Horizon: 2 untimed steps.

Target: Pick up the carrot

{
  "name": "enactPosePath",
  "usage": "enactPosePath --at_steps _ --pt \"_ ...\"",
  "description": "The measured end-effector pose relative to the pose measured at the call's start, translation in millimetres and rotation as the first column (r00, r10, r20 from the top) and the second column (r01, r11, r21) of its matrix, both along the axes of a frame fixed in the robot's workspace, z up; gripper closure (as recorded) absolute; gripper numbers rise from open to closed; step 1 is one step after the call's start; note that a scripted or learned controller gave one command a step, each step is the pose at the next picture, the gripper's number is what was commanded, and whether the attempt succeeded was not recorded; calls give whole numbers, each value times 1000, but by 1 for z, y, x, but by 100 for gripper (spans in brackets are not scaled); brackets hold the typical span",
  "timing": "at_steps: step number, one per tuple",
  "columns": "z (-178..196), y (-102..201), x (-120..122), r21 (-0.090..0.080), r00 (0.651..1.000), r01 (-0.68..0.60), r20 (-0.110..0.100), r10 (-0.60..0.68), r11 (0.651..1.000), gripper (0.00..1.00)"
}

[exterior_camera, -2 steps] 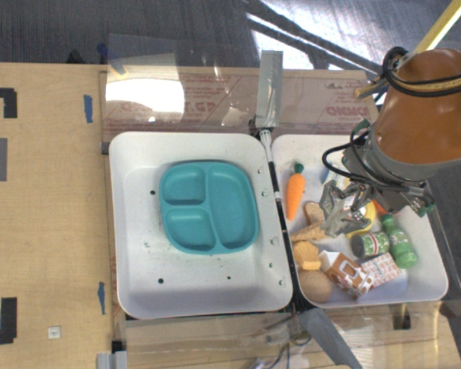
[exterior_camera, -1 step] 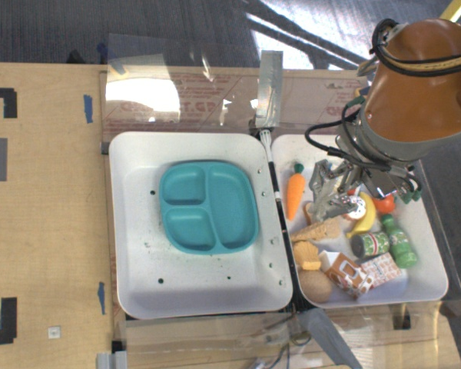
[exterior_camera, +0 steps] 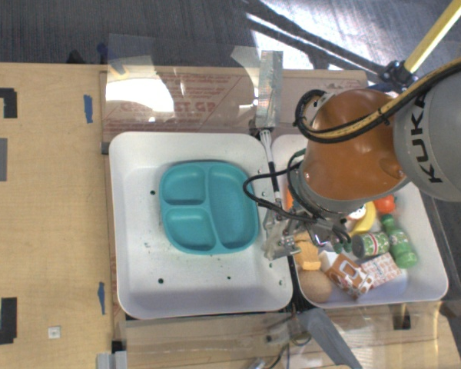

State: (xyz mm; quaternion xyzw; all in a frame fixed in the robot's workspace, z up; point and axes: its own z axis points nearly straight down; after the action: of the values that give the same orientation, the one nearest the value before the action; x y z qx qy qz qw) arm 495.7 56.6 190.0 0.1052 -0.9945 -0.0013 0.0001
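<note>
- Carrot (exterior_camera: 289,200): a sliver of orange shows at the left edge of the wrist housing, in the right bin (exterior_camera: 430,283) close to the wall it shares with the left bin. Too little is exposed to tell its long axis or which way it points.
- Gripper (exterior_camera: 280,237): grey metal parts hang below the orange band (exterior_camera: 349,148), over the divide between the two bins, just below the orange sliver. Whether the fingers are spread or pressed together cannot be told; nothing is seen between them.
- Right of the gripper: a yellow item (exterior_camera: 361,220), a green bottle (exterior_camera: 371,244), a second green bottle (exterior_camera: 402,246), and an orange-red piece (exterior_camera: 385,204) near the arm's edge.
- Below and right of the gripper: a small orange block (exterior_camera: 310,261), a red-and-white patterned packet (exterior_camera: 361,274), and a brown rounded item (exterior_camera: 316,285).
- Left of the gripper: a teal divided plate (exterior_camera: 210,206) with three compartments lies in the left bin (exterior_camera: 131,229).
- Black cables (exterior_camera: 261,191) loop from the wrist beside the gripper.
</note>
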Motion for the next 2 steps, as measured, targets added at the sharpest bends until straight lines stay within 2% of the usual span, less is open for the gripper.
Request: enactPosePath --at_steps 1,2 --pt "153 -25 24 -3 992 -123 16 123 992 100" --pt "42 -29 -1 0 957 -292 -2 292 957 100"
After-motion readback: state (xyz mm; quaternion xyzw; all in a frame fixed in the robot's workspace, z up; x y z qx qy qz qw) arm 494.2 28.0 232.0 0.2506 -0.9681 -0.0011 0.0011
